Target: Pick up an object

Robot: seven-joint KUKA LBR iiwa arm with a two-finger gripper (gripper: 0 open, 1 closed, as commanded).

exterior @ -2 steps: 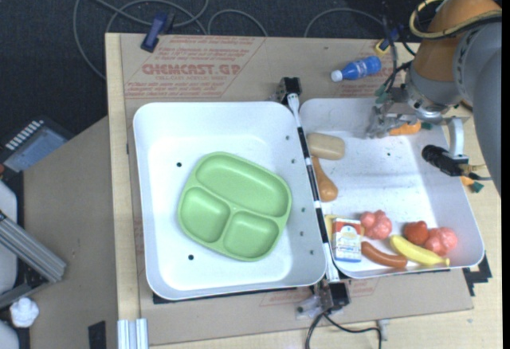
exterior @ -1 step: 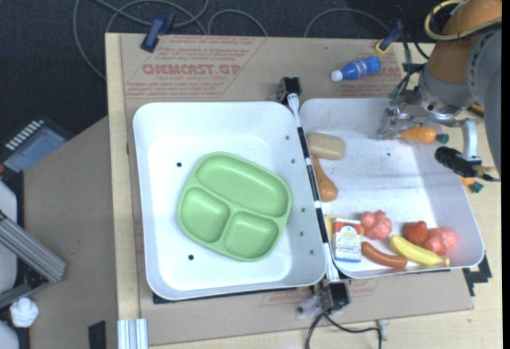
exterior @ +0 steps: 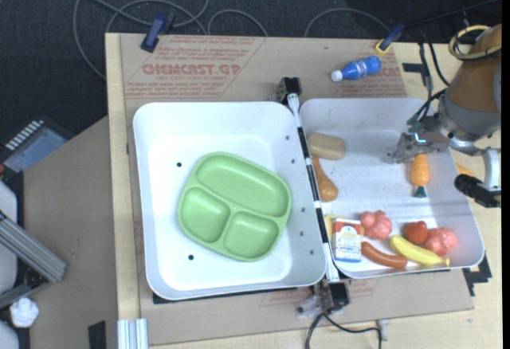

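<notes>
The right bin (exterior: 362, 120) holds several toy foods. An orange carrot (exterior: 420, 172) lies near its right side. A tan bread roll (exterior: 327, 146) and a brown drumstick (exterior: 323, 182) lie by the left wall. Along the front are a juice box (exterior: 347, 242), a red sausage (exterior: 382, 254), a yellow banana (exterior: 414, 252), a pink fruit (exterior: 376, 223) and a red and pink fruit (exterior: 434, 237). My gripper (exterior: 414, 145) reaches in from the right and hangs low just above the carrot's upper end. Nothing shows held in it.
The left bin (exterior: 159, 132) contains a green divided plate (exterior: 233, 205). A blue bottle (exterior: 357, 69) lies on the bench behind the right bin. Clamps (exterior: 290, 89) join the bins at the middle. Cables run over the floor at the back.
</notes>
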